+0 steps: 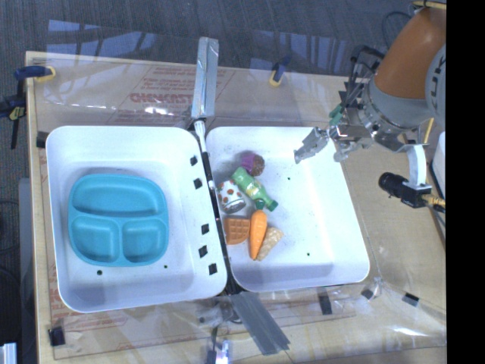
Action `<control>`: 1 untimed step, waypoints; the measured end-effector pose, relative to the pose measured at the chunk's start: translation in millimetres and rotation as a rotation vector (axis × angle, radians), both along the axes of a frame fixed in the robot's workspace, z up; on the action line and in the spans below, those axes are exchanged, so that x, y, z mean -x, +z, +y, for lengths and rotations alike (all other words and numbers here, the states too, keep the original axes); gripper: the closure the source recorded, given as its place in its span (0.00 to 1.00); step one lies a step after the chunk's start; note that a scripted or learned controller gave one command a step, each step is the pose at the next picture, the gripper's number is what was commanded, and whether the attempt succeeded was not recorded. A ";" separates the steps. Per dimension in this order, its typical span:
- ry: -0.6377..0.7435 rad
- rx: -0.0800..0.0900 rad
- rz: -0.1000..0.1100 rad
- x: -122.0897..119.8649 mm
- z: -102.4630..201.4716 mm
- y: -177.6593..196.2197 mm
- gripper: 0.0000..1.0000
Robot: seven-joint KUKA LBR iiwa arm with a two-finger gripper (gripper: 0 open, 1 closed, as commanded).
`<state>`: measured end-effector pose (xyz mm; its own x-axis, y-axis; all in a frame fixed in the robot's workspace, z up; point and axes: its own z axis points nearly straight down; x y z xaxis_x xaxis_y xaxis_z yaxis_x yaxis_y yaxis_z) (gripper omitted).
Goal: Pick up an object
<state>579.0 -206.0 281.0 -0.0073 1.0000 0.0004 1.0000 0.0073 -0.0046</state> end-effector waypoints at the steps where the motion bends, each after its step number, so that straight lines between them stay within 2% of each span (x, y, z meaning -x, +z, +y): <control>1: 0.180 -0.002 0.001 -10.6 18.4 -172.1 0.00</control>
<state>589.6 -187.6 109.0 -0.1864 0.9825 0.0024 0.9824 0.1865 -0.0058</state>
